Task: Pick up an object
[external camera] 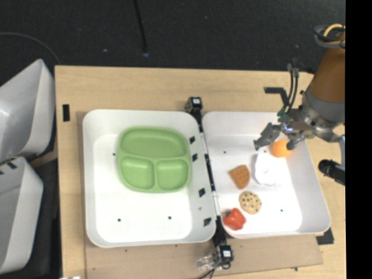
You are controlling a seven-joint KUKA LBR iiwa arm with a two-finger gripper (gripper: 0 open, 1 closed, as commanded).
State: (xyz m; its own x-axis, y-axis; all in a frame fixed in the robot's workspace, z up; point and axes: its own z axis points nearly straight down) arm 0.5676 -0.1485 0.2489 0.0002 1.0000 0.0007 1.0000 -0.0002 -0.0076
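Orange ball (281, 149) between end effector (279, 138) fingers, right bin (302, 214)

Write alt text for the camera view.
The gripper hangs over the right bin at an orange ball, above a white object, a brown piece, a cookie and a red item. The left bin holds a green divided tray.

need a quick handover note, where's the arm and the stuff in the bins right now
Gripper: low over the far side of the right white bin, an orange ball right at its fingertips; a grip cannot be confirmed.
Right bin also holds: white cup-like object, brown bread-like piece, round speckled cookie, red toy piece.
Left white bin: green divided plate.
Done: nothing visibly lifted.
Left: grasp and lift one object.
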